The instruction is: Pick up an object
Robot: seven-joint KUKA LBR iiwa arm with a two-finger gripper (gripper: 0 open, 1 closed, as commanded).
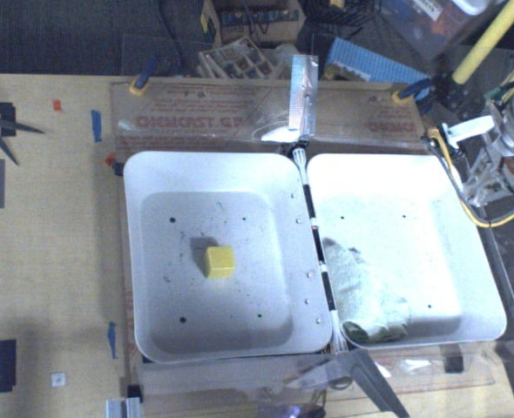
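Note:
A small yellow block (219,261) lies alone near the middle of the left bin (152,181). A rolled grey-white cloth (361,293) lies along the left side of the right bin (414,190), reaching down to its front left corner. My gripper (482,181) hangs at the right bin's far right rim, amid yellow cable and metal parts. It is well away from both the cloth and the block, and nothing shows in it.
A raised divider (314,233) separates the two bins. A clear plastic sheet and a metal bracket (302,103) stand behind them. A yellow pole (499,24) slants at the top right. Bare wooden bench (48,233) stretches to the left.

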